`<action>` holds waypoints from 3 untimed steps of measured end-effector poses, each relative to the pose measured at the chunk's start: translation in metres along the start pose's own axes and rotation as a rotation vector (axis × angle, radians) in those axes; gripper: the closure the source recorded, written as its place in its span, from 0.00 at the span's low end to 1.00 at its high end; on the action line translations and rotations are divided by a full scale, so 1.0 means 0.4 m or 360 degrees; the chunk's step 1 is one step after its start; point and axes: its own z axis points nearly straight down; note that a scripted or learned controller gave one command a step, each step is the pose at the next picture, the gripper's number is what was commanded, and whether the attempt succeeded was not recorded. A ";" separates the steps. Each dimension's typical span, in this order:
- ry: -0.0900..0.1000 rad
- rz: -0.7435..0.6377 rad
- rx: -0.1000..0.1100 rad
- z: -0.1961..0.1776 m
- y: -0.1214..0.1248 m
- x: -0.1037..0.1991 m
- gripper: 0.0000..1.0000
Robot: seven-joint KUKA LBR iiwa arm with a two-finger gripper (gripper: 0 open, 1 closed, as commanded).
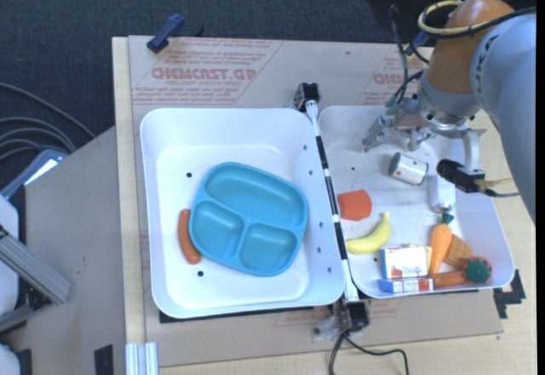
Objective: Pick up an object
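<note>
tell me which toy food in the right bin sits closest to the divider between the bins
The orange block. It lies right beside the divider, while the banana sits a little farther in and the carrot lies well toward the bin's far side.

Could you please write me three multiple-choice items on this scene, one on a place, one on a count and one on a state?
1. Where does the hot dog lie?
A. In the left bin, beside the blue plate's left edge
B. In the right bin, on the banana
C. On the cardboard outside both bins

2. How many compartments does the blue plate have?
A. One
B. Three
C. Five

3. How does the small silver can lie?
A. Standing upright on the blue plate
B. On its side in the right bin
C. Stacked on the carton

Answers: 1 A, the hot dog rests on the left bin floor against the plate's left rim. 2 B, one wide section above two smaller ones. 3 B, its round side faces up, on the floor of the right bin, below the gripper.
</note>
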 end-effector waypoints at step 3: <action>0.0000 0.0002 0.0001 -0.034 -0.264 0.111 0.00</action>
